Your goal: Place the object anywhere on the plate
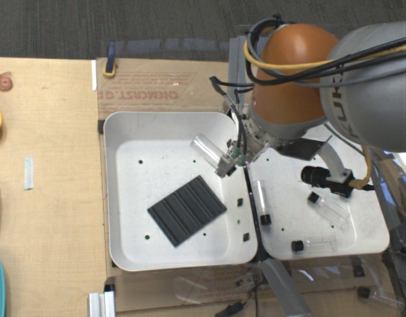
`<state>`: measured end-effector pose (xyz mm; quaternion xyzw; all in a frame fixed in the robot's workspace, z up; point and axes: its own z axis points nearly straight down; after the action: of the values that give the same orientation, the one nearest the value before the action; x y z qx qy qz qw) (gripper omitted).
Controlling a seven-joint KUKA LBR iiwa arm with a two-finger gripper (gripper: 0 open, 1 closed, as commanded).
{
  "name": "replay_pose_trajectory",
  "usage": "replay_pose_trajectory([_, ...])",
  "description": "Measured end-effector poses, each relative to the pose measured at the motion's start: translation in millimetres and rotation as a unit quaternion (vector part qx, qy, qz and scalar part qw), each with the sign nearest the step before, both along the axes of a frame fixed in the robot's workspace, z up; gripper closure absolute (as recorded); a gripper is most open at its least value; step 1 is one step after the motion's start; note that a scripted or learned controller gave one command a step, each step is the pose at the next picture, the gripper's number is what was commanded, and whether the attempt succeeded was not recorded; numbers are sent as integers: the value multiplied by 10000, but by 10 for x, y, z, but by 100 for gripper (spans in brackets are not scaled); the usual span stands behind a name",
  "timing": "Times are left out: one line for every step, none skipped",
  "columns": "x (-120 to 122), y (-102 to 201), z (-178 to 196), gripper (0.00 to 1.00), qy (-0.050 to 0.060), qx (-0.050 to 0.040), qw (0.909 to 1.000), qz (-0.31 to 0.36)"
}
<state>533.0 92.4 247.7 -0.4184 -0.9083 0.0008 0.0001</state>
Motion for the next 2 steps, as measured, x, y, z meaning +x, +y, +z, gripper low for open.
replay_pose_trajectory([67, 83, -427, 100, 10, 2, 9966, 819])
replay_pose_trajectory([69, 81, -426, 0, 8, 2, 9966, 820])
